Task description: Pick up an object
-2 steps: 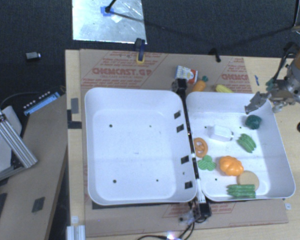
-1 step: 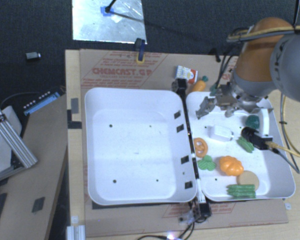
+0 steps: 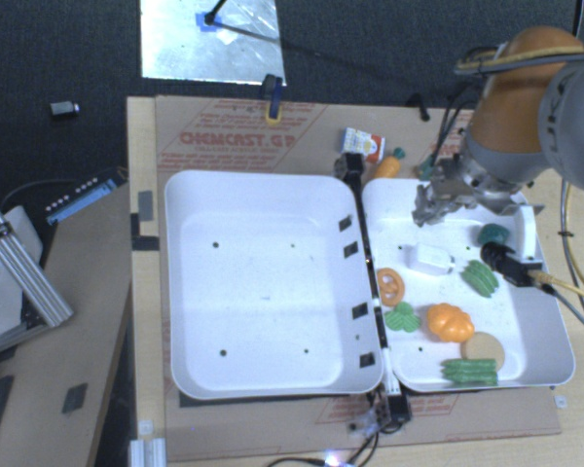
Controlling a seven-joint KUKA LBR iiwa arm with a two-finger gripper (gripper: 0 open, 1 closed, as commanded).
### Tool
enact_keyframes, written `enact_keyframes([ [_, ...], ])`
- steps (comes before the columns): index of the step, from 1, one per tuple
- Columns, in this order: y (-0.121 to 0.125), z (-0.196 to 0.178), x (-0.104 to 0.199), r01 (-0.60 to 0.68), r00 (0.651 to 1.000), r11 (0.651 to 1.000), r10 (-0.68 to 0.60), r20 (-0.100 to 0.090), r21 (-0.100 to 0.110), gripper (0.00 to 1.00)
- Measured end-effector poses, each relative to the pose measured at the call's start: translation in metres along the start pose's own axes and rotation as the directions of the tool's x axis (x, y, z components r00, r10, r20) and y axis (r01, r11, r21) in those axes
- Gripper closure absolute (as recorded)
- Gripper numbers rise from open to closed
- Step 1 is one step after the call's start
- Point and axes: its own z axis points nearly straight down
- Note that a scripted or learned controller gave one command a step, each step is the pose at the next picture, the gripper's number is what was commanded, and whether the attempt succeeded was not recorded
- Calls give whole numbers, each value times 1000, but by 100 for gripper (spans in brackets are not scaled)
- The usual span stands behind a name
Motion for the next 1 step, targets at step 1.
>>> enact_keyframes([
  [1,-22,-95,69,6,1000,1000,-6,-3,-5,100],
])
